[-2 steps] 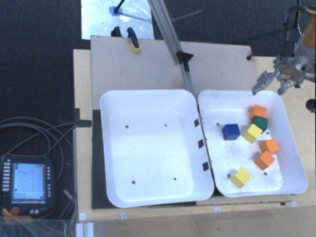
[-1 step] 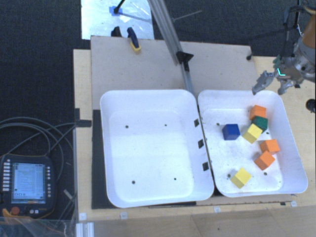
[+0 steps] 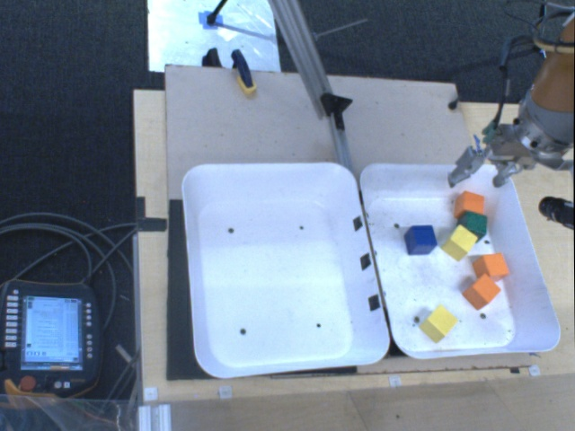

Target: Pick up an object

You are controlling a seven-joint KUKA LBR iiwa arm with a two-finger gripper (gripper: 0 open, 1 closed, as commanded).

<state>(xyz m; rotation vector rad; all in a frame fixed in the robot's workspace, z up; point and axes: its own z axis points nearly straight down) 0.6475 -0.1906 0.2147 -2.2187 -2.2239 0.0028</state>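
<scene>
Two shallow white bins sit side by side. The right bin (image 3: 526,281) holds seven blocks: three orange blocks (image 3: 482,291), two yellow blocks (image 3: 439,323), one blue block (image 3: 420,239) and one green block (image 3: 475,224), clustered towards its right wall. The left bin (image 3: 202,196) offers open floor. The gripper (image 3: 481,171) hangs spread and unloaded over the right bin's far rim.

Two bins are sitting side by side on the tabletop (image 3: 404,119). Seven blocks (image 3: 463,241) are lying in the right bin (image 3: 530,330), clustered toward its right wall. Tool (image 3: 481,173) is hanging over that bin's rear edge.
</scene>
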